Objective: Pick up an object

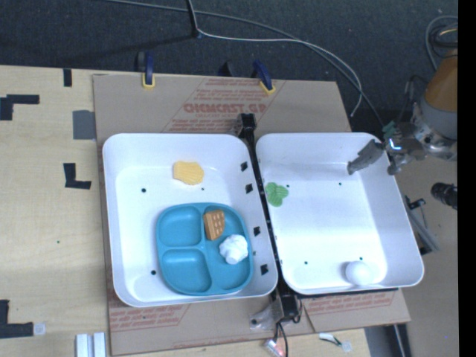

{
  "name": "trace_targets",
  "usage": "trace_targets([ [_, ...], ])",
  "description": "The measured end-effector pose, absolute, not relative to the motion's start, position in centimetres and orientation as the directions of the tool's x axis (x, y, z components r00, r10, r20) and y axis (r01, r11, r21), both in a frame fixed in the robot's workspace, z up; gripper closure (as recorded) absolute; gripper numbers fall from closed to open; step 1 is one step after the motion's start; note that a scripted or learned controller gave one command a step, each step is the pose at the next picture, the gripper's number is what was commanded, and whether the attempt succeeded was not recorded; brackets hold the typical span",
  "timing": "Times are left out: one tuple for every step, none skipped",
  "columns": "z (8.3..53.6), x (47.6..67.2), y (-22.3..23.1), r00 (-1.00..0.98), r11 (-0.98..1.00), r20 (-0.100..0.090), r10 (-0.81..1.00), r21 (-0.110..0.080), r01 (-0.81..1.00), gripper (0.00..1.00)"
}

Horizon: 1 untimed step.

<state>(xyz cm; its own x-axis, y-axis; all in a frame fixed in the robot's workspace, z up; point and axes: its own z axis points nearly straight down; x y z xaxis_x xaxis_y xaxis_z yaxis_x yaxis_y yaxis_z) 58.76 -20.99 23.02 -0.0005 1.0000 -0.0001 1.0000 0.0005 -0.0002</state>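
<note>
— So, where's the gripper [378,156]?
— Over the right bin's [387,222] far right corner, fingers spread, nothing between them.
— And the objects?
— A white ball [361,272] near that bin's front edge, a green piece [277,194] by its left wall. The left bin [126,199] carries a blue tray [178,266] and a yellow piece [188,172].

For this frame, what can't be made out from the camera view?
- Gripper: small and blurred at the right bin's far corner; open or shut is unclear.
- Arm: cut off by the right edge.
- Green object: too small to identify.
- White ball: blends into the bin; outline faint.
</note>
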Motion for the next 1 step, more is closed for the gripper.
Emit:
trace_targets([
  [26.19, 55.79, -17.47, -0.002, 0.002, -0.001, 1.0, 0.003, 1.0, 0.0],
])
